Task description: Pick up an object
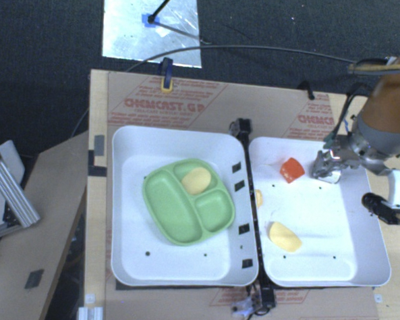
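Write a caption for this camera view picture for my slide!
Gripper hangs above the right bin, beside an orange block.

A brown board (210, 102) printed with red lettering lies on a dark carpeted floor (38, 51), a shiny silver sheet (151, 24) behind it and a tan tabletop (49, 201) at its left

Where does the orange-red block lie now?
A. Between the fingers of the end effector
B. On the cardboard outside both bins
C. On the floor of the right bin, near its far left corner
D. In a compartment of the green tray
C: the block rests on the white floor of the right bin, near its far left corner, apart from the end effector to its right.
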`<state>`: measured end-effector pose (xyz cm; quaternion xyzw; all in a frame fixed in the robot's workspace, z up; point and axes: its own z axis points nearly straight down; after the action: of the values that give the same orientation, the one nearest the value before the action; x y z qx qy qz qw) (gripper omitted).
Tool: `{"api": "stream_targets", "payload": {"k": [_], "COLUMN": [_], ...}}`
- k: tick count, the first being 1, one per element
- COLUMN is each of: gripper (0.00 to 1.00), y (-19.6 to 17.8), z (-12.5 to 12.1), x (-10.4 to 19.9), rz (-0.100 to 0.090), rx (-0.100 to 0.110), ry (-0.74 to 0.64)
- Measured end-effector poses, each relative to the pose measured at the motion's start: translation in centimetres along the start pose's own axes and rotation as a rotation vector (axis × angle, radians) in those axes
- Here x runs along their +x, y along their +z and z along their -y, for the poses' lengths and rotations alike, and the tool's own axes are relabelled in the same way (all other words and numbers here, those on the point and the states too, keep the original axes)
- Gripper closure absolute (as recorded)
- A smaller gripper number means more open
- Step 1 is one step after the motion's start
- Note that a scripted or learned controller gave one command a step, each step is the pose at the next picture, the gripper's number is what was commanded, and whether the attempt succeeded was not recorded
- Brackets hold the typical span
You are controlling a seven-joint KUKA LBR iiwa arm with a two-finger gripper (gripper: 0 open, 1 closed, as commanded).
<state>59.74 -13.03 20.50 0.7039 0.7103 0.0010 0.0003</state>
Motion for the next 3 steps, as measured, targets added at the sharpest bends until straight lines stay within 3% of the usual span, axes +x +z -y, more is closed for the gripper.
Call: {"api": "stream_targets", "payload": {"k": [3], "gripper": [1.0], "y": [-1.3], "z": [-2.5], "x": [17.6], "rz": [-0.002], "rx": [-0.001], "ry": [-0.002]}}
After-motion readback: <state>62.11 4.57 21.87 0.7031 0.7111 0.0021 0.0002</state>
